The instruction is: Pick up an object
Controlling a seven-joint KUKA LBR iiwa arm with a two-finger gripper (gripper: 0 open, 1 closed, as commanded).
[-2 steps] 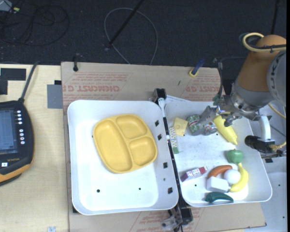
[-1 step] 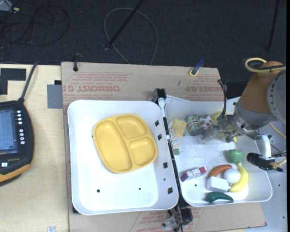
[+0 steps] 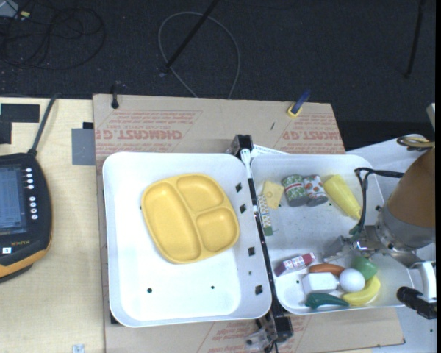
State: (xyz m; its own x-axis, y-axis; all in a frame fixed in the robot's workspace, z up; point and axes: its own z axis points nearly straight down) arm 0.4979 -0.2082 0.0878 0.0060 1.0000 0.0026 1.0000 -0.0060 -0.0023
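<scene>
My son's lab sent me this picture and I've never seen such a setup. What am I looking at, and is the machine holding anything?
One camera looks down at a slant on a bench with two shallow white bins. The left bin holds a yellow divided tray. The right bin holds small toy foods: a corn cob, a white egg, a banana and a little can. The grey and orange shape at the right is a robot arm; its gripper is low over the toys. I can't tell whether it grips anything.
</scene>
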